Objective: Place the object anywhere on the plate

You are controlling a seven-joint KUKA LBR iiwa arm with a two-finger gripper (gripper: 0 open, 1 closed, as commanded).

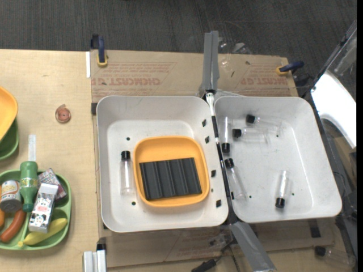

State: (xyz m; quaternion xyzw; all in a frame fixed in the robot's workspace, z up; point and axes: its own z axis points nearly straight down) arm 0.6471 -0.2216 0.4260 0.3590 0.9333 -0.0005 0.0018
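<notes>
Resting in the left white bin (108,123), an orange plate (170,146) carried a dark ribbed rectangular block (170,178) that lay flat across its middle, so the block sat on the plate and well inside its raised rim. Just left of the plate, on the bin floor, lay a clear vial with a black cap (125,169), its cap toward the far side and its body running alongside the plate's edge without clearly touching it. The right white bin (323,169) held several more clear, black-capped vials: one near the far wall (258,119), one just nearer than that (249,134), two along the bin's left wall (225,137) (233,177), and one lying apart toward the near right corner (281,191). Both bins sat side by side on a brown cardboard sheet (147,75) held by clamps at its far corners. On the wooden surface (45,72) to the left stood a green tray of toy food (34,205), a small pink disc (63,114) and part of an orange dish (7,115). The pincer's state could not be told.
</notes>
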